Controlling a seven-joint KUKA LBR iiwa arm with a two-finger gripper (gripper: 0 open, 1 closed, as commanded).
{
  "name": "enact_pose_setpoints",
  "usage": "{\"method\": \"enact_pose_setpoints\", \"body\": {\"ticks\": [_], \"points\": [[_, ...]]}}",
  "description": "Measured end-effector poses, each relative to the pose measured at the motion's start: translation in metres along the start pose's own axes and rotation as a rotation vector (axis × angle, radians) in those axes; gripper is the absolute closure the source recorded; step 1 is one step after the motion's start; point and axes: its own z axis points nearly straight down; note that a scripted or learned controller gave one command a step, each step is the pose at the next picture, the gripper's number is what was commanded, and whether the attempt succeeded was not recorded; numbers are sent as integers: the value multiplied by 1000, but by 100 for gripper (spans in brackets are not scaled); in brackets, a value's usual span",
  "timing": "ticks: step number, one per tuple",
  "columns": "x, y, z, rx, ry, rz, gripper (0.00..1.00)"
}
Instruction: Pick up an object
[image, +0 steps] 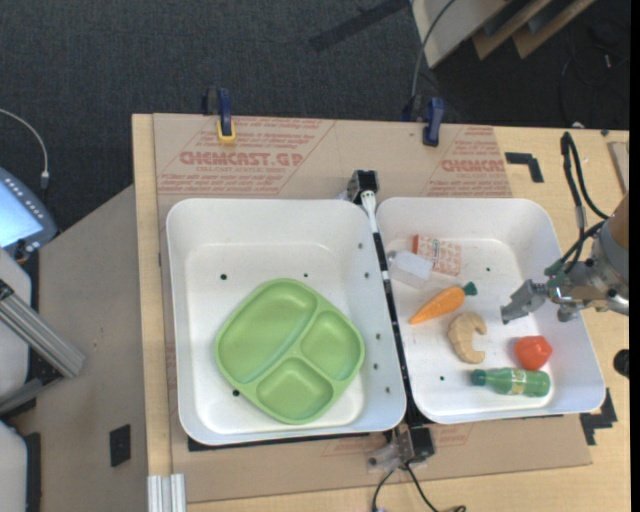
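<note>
The right bin holds several objects: an orange carrot, a tan curved piece of bread, a red tomato, a green bottle lying on its side, and a white bottle with a red label. My gripper hangs over the bin's right side, just above the tomato and to the right of the carrot. Its two grey fingers stand apart, open, with nothing between them.
In the left bin lies a green divided plate. A black strip runs along the seam between the bins. Cardboard covers the bench under both bins, held by two clamps at the back.
</note>
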Motion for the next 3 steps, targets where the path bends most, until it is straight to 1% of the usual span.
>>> {"method": "enact_pose_setpoints", "body": {"ticks": [1,2,3], "points": [[-7,2,46,5,2,1,0],[1,-3,107,7,4,0,0],[1,1,124,-9,1,-1,0]]}}
